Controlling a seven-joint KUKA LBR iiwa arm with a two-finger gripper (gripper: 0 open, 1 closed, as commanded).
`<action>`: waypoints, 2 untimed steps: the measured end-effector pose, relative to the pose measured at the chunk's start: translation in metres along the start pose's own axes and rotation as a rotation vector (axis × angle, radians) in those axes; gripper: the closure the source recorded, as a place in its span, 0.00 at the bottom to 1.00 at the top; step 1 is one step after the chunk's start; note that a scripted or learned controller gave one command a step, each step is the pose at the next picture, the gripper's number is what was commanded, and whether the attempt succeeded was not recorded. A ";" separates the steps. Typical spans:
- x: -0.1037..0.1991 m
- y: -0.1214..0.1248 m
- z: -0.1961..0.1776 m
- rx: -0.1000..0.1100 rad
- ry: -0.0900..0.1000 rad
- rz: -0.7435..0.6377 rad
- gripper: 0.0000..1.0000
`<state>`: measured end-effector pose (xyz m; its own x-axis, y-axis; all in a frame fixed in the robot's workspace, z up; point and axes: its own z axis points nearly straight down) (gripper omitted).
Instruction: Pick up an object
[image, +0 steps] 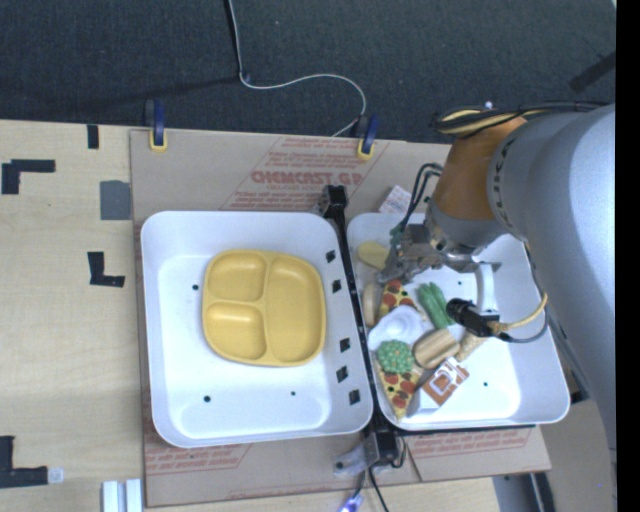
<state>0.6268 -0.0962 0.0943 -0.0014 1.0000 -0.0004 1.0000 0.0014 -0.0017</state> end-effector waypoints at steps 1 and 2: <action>0.000 0.000 0.000 0.000 0.000 0.000 0.00; 0.001 0.009 0.011 0.000 0.001 0.000 0.00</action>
<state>0.6353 -0.0957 0.0835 -0.0014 1.0000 0.0007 1.0000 0.0014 -0.0017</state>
